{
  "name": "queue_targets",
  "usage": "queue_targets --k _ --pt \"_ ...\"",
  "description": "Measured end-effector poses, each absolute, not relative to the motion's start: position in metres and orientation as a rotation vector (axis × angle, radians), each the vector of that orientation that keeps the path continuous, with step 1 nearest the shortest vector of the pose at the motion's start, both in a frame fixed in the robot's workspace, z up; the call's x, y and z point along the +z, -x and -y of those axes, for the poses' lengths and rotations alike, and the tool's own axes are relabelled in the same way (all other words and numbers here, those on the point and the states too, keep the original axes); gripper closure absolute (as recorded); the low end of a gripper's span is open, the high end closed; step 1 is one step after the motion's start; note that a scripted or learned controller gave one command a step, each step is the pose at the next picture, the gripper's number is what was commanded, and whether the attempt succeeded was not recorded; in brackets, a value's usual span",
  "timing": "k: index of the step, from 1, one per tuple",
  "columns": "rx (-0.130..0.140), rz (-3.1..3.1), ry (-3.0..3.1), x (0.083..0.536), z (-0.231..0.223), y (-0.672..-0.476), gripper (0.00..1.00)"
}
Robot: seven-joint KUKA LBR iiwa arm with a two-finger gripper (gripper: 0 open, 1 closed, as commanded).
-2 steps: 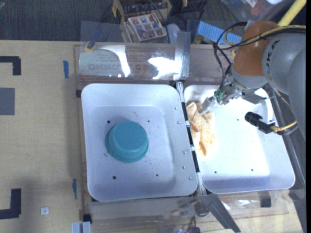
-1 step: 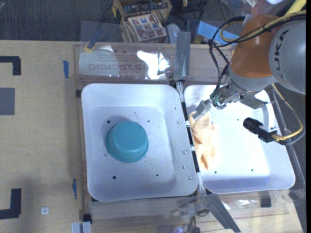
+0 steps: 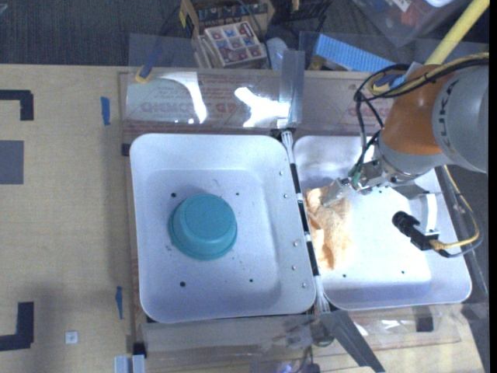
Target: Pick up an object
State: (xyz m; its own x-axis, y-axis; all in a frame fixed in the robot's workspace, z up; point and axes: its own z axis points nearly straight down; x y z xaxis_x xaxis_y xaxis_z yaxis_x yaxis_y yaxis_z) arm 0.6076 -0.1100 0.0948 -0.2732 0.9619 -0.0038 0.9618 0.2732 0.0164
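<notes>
The gripper [image 3: 335, 193] hangs low in the right bin [image 3: 404, 278], its tip at the top edge of a pale orange crumpled object [image 3: 328, 228]; the finger state cannot be made out. Beyond, the left bin [image 3: 155, 286] holds a teal bowl [image 3: 203, 225]. Red lettering on the reflective back panel [image 3: 202, 103] is unreadable.

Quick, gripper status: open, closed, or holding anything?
Gripper: cannot be told; it is low in the right bin, at the orange crumpled cloth.
</notes>
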Motion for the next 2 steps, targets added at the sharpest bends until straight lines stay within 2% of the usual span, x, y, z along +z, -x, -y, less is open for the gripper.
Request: queue_targets --k 1,2 --pt "0.013 -2.437 -1.956 0.0950 0.0995 -0.6651 0.00" --pt "0.004 -2.501 -1.883 0.0947 0.1001 -0.6702 0.00"
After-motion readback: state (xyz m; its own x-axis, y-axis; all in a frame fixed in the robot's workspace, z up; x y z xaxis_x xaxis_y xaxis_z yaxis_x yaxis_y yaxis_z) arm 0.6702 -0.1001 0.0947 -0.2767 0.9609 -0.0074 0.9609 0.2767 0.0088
